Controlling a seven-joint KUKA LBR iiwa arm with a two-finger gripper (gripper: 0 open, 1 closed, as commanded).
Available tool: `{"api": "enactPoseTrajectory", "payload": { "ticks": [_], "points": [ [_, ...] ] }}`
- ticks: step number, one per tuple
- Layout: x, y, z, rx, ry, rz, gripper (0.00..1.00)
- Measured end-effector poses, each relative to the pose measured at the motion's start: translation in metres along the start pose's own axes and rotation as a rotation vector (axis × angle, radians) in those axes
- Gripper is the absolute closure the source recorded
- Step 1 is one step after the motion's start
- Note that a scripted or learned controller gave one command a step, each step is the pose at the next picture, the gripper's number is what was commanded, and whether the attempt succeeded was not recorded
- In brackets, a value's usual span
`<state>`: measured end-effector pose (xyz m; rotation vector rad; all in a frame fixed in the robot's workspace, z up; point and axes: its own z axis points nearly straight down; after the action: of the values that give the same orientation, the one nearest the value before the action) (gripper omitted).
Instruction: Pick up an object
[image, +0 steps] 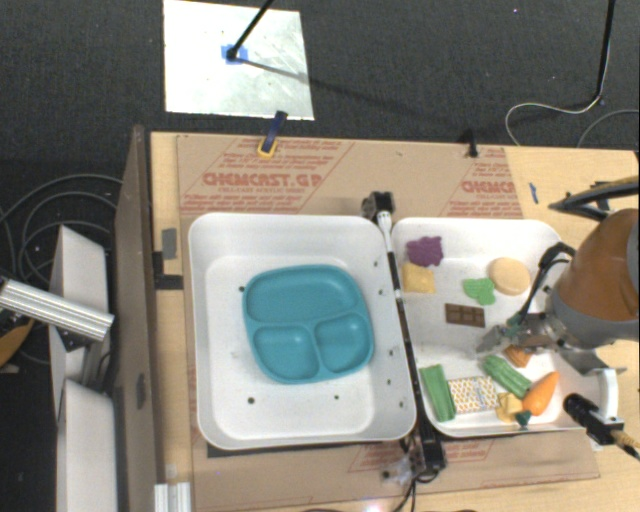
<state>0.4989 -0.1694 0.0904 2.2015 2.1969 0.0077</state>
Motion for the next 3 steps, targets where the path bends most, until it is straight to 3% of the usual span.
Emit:
{"api": "enactPoseTrajectory", "payload": {
  "ticks": [1, 2, 3],
  "points": [
    [-0.001, 0.002, -0.012, -0.004, 0.0, 0.0, 1.0],
    [0.047, 0.023, -0.1, 0.02, 0.018, -0.01, 1.0],
    [0.045, 0.022, -0.096, 0.023, 0.018, -0.006, 0.0]
  ]
}}
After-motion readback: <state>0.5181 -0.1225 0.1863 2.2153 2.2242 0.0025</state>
